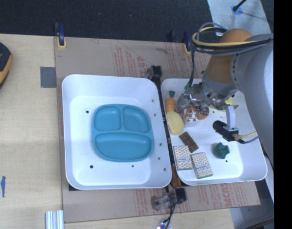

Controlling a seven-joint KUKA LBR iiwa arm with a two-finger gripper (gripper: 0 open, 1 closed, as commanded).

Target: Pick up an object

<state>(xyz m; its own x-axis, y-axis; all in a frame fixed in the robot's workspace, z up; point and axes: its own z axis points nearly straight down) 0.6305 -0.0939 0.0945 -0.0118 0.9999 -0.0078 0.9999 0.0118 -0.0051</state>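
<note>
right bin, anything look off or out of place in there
Nothing looks spilled or damaged. The right bin is simply crowded: a carrot, a pale yellow piece, a brown bar, two tan packets and a dark green item lie loose. The gripper is low over its far end.

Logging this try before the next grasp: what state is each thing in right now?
gripper: low in the right bin, over the toys.
blue plate: flat in the left bin.
two crackers: flat, side by side.
yellow piece: lying near the divider.
green toy: resting apart.
</note>
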